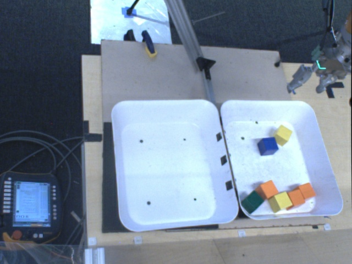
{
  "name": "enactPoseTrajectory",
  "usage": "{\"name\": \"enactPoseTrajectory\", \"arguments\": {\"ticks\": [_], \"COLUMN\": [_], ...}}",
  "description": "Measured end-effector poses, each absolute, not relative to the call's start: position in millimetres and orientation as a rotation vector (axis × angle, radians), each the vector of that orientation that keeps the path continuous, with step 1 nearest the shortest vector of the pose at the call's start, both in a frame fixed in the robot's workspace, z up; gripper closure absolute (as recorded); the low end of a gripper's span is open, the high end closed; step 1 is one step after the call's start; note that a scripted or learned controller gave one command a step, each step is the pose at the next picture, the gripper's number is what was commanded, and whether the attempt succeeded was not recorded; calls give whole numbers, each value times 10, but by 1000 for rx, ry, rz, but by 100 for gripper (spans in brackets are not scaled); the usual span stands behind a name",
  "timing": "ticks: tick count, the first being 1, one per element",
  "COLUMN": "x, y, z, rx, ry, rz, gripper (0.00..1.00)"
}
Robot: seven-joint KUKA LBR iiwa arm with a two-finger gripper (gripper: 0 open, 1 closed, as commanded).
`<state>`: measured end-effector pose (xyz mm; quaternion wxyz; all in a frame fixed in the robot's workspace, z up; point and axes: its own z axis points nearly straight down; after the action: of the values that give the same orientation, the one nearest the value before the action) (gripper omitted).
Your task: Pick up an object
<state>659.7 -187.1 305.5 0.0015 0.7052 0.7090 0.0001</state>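
Seen from above, a desk (165,73) carries two shallow white bins side by side. The left bin (168,166) holds no objects; the right bin (324,164) holds seven small coloured cubes. A blue cube (268,146) and a yellow cube (284,134) sit touching near the bin's middle, clear of the walls. Along the near edge lies a tight cluster: a dark green cube (252,202), an orange cube (268,189), a second yellow cube (280,201), and two more orange cubes (301,194).

The robot's hand (322,76) hovers above the far right corner of the right bin, well apart from every cube. Nothing is between its fingers (whether they are spread or closed cannot be told at this size).

The cubes look rigid, light and flat-sided, so they should take a firm pinch across two opposite faces. The blue cube seems easiest, though its yellow neighbour crowds one side.
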Motion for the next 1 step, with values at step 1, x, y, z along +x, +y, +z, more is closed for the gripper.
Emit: {"name": "enactPoseTrajectory", "arguments": {"ticks": [1], "x": [6655], "y": [-1951], "z": [2577], "rx": [2219], "ry": [2224], "rz": [-2], "gripper": [0]}}
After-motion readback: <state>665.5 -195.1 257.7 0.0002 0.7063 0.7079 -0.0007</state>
